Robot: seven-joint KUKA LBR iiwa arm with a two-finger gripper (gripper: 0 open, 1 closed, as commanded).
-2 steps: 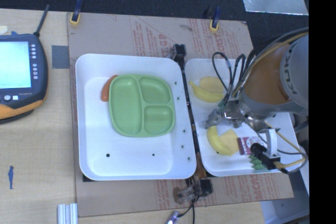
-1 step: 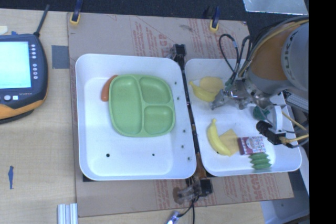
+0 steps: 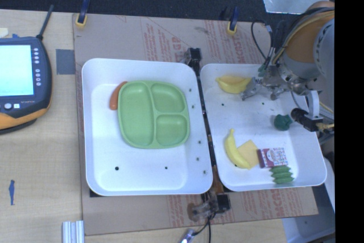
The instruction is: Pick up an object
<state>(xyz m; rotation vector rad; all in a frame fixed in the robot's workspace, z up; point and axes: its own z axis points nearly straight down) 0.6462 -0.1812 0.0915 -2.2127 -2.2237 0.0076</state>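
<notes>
Yellow wedge lies just beside fingers

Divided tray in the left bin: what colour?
Light green, seen clearly in the camera view: the divided tray in the left bin.

Two shallow white plastic bins sit side by side: the left bin and the right bin. The left one holds one pale green three-compartment plastic tray and one orange sausage-shaped object at its edge. The right one holds one yellow banana, two yellow wedge-shaped pieces, one at the top and one beside the banana, one small dark green round object, one red and white printed packet and one green ridged vegetable-like object. One handheld grey and orange control pendant with a screen lies on the bench. Two blue clamps grip the cardboard sheet's far edge.
</notes>
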